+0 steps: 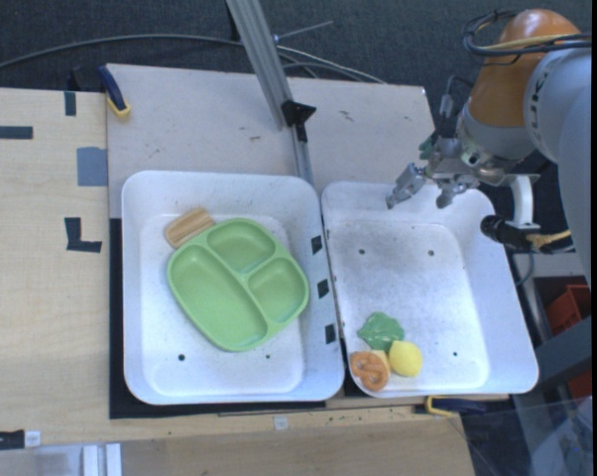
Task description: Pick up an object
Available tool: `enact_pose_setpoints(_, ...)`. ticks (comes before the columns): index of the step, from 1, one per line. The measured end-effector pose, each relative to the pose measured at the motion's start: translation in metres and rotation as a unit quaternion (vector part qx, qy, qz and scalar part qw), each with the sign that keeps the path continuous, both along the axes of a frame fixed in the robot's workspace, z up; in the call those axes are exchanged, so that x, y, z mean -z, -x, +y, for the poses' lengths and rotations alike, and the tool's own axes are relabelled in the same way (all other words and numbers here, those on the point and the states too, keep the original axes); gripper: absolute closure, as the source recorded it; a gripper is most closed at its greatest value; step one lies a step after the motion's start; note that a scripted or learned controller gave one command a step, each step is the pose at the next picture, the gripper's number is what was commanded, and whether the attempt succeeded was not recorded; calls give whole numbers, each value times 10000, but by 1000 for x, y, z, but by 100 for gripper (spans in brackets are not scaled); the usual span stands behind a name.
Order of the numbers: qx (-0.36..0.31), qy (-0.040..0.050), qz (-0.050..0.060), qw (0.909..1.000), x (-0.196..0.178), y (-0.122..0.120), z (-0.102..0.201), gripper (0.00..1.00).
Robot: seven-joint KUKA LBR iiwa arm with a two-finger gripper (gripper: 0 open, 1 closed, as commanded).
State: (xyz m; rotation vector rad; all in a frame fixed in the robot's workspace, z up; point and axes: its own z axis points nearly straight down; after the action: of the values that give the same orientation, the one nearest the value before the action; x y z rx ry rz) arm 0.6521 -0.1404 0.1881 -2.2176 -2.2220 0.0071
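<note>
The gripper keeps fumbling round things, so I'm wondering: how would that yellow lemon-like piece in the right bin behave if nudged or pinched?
The yellow piece looks rounded and smooth, so it would probably roll or squirt sideways under a pinch. It sits against the green piece and orange piece near the right bin's corner, so a nudge would likely jostle them too. It looks like light toy food.
</note>
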Motion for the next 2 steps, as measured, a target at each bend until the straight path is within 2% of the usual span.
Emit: enact_pose_setpoints(2,-4,3,-12,10000,102,3,11,0)
